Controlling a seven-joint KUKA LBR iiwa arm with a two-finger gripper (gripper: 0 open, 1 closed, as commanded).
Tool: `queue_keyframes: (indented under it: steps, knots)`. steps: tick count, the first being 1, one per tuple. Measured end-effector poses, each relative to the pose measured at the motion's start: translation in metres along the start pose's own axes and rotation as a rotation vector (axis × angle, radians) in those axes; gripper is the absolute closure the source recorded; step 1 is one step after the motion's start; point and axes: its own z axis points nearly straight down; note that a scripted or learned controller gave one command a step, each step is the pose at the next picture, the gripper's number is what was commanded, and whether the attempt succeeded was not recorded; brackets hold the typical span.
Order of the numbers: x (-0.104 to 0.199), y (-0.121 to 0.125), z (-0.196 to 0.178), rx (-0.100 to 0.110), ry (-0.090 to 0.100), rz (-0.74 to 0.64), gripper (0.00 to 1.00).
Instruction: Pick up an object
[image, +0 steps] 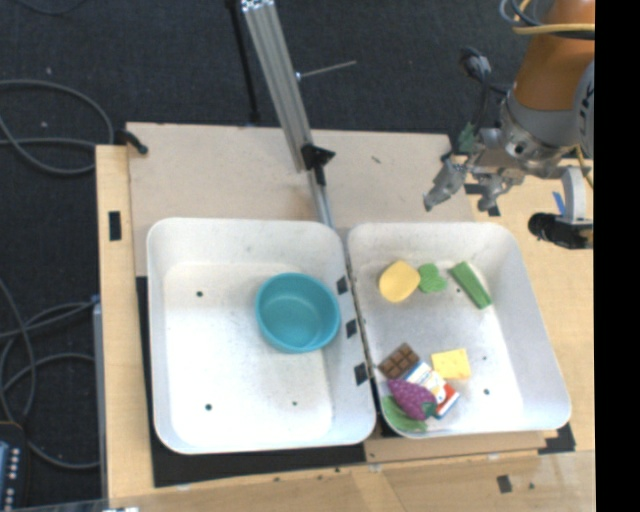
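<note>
While the gripper hovers beyond the right bin's far rim, jaws apparently open and empty, the green block lies just below, long axis diagonal.

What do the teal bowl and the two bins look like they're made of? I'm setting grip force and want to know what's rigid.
Teal bowl: probably hard plastic; uniform colour, smooth thin rim, soft sheen. Left bin and right bin: likely thin moulded plastic; matte white, rounded corners, faint dark speckling. All three look rigid, though the view cannot confirm that.
</note>
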Motion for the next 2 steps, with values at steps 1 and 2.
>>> queue_keyframes:
  steps: [1,2]
  knots:
    - [-0.001,0.0,0.0,0.0,-0.002,0.0,0.0]
    - [-0.001,0.009,0.051,0.004,-0.002,0.0,0.0]
